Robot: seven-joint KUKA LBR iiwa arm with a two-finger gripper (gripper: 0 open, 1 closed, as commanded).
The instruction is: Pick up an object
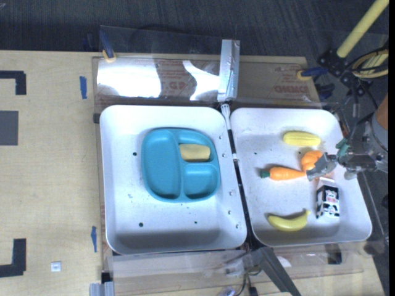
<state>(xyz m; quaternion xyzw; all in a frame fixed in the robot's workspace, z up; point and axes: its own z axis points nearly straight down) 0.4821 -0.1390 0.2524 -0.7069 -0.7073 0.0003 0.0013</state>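
From my station the feed looked evenly lit from overhead, bright enough to read colours plainly. The strongest glare sat on the clear plastic sheet (163, 79) just behind the left bin (117, 214), where white patches burned out all detail. That left bin itself was close to overexposed along its rim, with only a soft grey shadow along its near inner wall. The blue tray (163, 165) inside it cast almost no shadow. Right of that bin, the gripper (327, 165) looked soft and slightly smeared. The dark floor behind the sheet showed grainy, and the whole picture was low in sharpness.
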